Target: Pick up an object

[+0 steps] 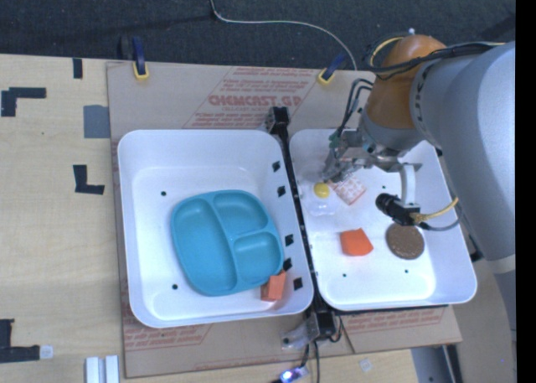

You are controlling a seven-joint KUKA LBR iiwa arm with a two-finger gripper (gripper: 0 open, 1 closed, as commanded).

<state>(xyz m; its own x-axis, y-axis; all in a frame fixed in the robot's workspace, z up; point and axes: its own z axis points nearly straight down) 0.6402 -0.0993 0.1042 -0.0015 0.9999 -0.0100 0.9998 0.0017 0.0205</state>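
My gripper (337, 168) hangs low over the back left part of the right bin (452, 285). Just under and in front of it lie a small yellow piece (322, 190) and a pale object with a red pattern (351, 192). An orange block (357, 242) rests near the bin's middle, and a brown disc (406, 244) lies to its right. I cannot see anything held by the gripper.
The left bin (142, 172) holds a blue divided plate (224, 240) and a small orange block (274, 287) at its front right corner. A black divider (289, 197) runs between the bins. The grey arm (469, 121) covers the right bin's back right.
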